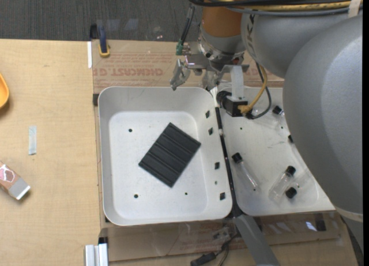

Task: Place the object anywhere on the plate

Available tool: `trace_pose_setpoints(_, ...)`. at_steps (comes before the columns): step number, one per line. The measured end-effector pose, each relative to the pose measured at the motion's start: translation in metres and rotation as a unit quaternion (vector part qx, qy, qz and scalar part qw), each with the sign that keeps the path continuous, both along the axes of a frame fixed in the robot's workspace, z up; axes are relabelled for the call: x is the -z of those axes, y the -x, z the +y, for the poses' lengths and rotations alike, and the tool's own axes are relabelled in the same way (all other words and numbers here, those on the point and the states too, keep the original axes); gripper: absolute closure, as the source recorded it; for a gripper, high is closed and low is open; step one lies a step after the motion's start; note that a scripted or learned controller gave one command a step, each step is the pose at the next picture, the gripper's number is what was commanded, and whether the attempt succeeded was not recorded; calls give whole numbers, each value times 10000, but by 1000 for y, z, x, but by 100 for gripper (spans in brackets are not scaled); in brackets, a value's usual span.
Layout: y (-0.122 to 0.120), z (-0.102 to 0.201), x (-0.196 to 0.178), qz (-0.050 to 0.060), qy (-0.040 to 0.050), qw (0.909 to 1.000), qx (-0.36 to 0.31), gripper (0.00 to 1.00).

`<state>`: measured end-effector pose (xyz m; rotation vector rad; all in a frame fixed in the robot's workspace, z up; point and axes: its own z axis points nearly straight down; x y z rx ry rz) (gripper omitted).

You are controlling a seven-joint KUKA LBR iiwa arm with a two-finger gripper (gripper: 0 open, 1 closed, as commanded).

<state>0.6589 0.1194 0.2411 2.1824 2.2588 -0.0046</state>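
- The black ribbed plate [170,153] lies tilted in the middle of the left bin [115,201], apart from every wall, with bare white floor all round it.
- The gripper [196,77] hangs above that bin's far rim near the right corner; its fingers look spread with nothing between them.
- The right bin [259,143] lies partly under the arm.

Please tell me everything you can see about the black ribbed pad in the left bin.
The pad is a flat, black rectangle with parallel ridges along its length; it looks like rubber or plastic. It lies flat on the floor of the left bin, near the middle, turned diagonally. Only the bin floor touches it.
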Motion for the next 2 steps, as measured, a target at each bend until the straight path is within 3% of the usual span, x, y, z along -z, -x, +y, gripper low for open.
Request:
trace_pose_setpoints(1,-1,32,-24,-9,-6,9589,-2836,0)
trace_pose_setpoints(2,-1,32,-33,-13,3,9590,-2834,100)
